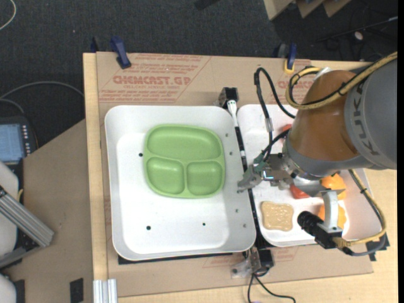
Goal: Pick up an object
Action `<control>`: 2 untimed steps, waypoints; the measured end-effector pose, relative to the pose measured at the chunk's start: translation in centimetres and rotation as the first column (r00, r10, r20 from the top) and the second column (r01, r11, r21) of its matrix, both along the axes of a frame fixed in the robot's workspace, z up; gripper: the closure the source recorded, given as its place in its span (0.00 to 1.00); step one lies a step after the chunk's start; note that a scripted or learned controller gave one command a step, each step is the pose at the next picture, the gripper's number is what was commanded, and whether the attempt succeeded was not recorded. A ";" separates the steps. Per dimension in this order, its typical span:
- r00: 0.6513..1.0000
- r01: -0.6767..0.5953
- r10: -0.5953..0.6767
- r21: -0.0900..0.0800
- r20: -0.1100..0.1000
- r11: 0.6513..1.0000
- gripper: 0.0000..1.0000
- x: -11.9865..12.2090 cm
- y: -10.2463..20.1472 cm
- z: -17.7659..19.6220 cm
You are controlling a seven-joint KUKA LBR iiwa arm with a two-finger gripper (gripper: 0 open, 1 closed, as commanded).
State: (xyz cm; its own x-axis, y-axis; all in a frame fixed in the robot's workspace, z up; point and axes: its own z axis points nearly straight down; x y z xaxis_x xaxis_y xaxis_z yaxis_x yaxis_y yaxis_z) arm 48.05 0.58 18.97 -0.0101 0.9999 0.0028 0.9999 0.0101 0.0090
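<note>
I see the grey, orange-banded arm [334, 125] hanging over the right white bin [252, 122], presumably searching; gripper [252, 177] state: I cannot tell. Candidates: tan toast-shaped slab [278, 216] lower centre-right; green compartmented tray [184, 161] in left bin [126, 188].

Dark carpet floor [158, 17] surrounds a brown board bench [151, 74].

Two white bins [120, 188], one green divided plate [184, 161], one tan toast slice [277, 216]
</note>
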 end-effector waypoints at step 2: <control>1.000 -0.002 0.002 0.003 0.008 1.000 1.00 0.0 10.6 16.3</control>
